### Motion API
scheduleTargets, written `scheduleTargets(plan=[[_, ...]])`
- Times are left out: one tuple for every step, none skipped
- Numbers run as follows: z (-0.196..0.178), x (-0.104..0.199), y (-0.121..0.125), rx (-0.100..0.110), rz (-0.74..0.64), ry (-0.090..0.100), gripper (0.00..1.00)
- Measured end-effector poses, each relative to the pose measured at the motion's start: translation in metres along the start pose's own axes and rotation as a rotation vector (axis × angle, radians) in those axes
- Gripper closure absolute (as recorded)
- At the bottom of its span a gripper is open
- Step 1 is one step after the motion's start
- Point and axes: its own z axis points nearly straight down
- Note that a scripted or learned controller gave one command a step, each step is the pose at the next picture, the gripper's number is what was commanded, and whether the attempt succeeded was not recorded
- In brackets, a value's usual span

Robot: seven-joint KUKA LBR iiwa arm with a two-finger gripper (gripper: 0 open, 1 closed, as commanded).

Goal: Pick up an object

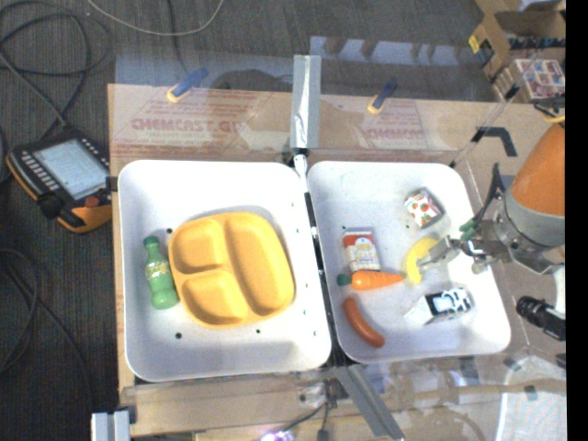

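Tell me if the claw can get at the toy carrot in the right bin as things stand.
Probably yes. The orange toy carrot lies flat in the right white bin with nothing on top of it. The claw sits just right of it, near the yellow banana. The small red-and-white carton alongside could crowd a grasp.
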Motion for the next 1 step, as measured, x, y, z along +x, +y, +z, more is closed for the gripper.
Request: scheduleTargets(plan=[[0.0913,0.0285,0.0397,-0.002,0.101,-0.002,0.00]])
